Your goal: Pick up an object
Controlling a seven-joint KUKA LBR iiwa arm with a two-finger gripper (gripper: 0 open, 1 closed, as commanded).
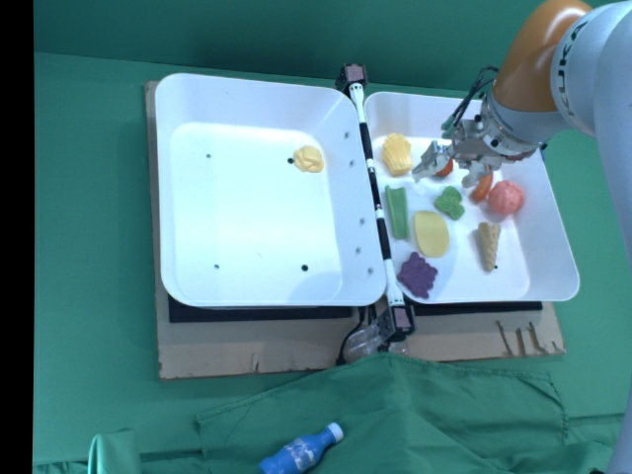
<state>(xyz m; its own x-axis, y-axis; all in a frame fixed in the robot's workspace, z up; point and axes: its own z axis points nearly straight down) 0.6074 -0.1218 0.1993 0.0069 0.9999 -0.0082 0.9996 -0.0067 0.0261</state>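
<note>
The gripper hangs spread open, holding nothing, low over the right bin near its back edge. An orange-red toy lies just under it. Next, it should drop and close.

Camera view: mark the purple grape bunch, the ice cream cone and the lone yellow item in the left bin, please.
purple grape bunch [417,275], camera view, middle of the cluster.
ice cream cone [489,243], camera view, middle of the cone's body.
yellow item [308,158], camera view, centre of its top, in the left bin.
</note>
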